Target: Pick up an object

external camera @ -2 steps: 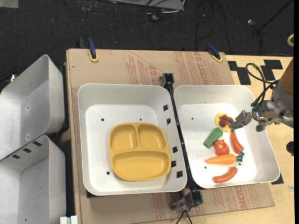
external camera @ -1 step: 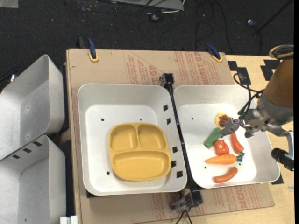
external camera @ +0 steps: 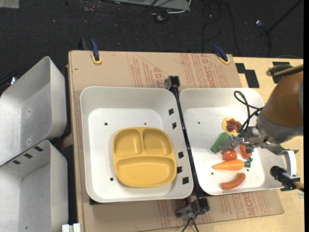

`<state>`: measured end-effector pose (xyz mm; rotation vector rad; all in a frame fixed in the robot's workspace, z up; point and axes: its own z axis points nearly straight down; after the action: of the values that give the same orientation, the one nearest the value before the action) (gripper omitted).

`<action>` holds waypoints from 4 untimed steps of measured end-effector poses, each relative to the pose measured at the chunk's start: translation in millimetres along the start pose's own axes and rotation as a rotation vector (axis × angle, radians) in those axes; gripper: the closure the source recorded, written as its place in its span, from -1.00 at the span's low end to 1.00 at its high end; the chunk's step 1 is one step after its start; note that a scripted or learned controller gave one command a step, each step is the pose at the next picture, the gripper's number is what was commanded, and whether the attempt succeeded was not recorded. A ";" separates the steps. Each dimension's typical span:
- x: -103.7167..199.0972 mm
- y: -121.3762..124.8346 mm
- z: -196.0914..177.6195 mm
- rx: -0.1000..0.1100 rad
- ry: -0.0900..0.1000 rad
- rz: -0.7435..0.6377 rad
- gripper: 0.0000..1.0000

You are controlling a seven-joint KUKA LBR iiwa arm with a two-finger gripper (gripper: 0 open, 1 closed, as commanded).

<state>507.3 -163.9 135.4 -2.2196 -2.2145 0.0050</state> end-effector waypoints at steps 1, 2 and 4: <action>0.6 -0.5 46.0 -0.002 -0.001 -0.001 -1.00; 0.3 0.4 33.6 -0.006 -0.002 0.000 1.00; 13.0 -0.4 -69.3 -0.012 -0.003 -0.006 1.00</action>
<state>507.4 -151.0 204.8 -2.2207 -2.2285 -0.0041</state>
